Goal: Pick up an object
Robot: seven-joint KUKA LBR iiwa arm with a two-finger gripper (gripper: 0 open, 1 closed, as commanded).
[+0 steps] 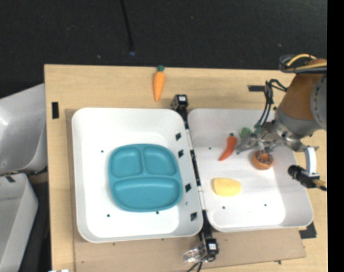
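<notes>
A pale wooden bench (103, 86) is seen across the middle of the frame, set against a dark, near-black floor at the top; a white moulded unit (13, 135) is seen at the left edge. Two shallow white plastic bins are borne side by side, the left bin (86, 208) and the right bin (274, 214), joined along a black-clipped seam at the centre. A teal plastic divided plate with three compartments (144, 177) is laid flat in the left bin. In the right bin are listed: a red toy chilli pepper with green stem (228, 147), long axis slanted, stem toward the upper right and tip toward the lower left; a yellow rounded toy food piece (226, 187), long axis roughly horizontal, below the pepper; a small round orange-brown object (263, 161) at centre right. An orange toy carrot with green top (158, 84) is laid on the bare bench above the left bin, long axis near vertical, green end uppermost. The grey two-finger gripper (262, 143) is placed just above the round object; whether it is spread or closed cannot be told. No legible writing is found.
</notes>
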